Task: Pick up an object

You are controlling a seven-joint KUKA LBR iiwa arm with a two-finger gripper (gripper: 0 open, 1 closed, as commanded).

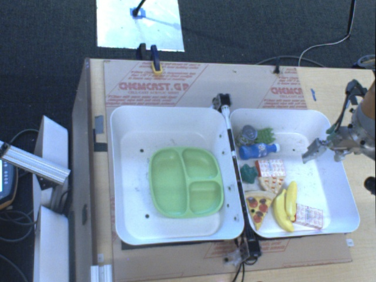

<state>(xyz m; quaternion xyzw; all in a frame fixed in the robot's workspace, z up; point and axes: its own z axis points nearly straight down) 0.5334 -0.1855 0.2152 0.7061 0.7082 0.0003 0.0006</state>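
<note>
White bins sit side by side on the bench (176, 81); we see the left bin (126, 157) with a green divided tray (187, 182) lying flat in its middle. We find the clutter in the right bin (343, 207), mostly along its left wall: a blue and white bottle (257, 151) on its side, a green leafy toy (265, 136) and a grey lump (248, 134) just above it, a dark green piece (248, 173) below it, a red-and-white packet (271, 168), a waffle-like piece (271, 183), a pizza slice (257, 206) near the front, two bananas (285, 207) touching each other, and a flat printed packet (309, 215) just beside them. We see the gripper (317, 150) at the right bin's right side, above bare floor, well apart from the bottle and other items. Nothing sits between its fingers, but we cannot tell whether they are apart or together; the view is too blurred there.
</note>
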